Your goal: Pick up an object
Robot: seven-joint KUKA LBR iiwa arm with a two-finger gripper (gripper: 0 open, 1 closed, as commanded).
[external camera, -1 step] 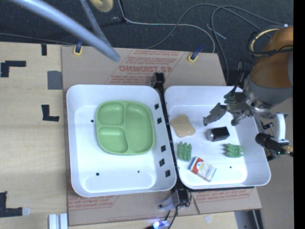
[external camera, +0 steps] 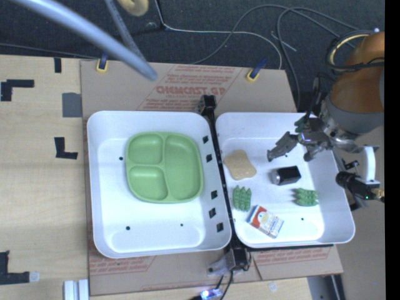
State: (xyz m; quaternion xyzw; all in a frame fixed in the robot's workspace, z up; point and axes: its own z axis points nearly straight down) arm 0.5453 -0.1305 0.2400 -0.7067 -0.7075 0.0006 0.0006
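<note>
The right bin (external camera: 325, 230) holds a tan sponge-like piece (external camera: 240, 165), a black cylinder (external camera: 286, 175), two green toy pieces (external camera: 242, 197) (external camera: 305, 197), and a small red, white and blue box (external camera: 264, 221). My gripper (external camera: 295, 146) hovers over the upper right part of this bin, just above the black cylinder, with its dark fingers spread apart and nothing between them. The grey arm with its orange band (external camera: 365, 55) comes in from the right edge.
The left bin (external camera: 103, 167) contains a green divided plate (external camera: 165, 167). A black clip divider (external camera: 212, 161) runs between the bins. Cables lie on the dark surface behind, and a grey pole (external camera: 81, 27) slants across the upper left.
</note>
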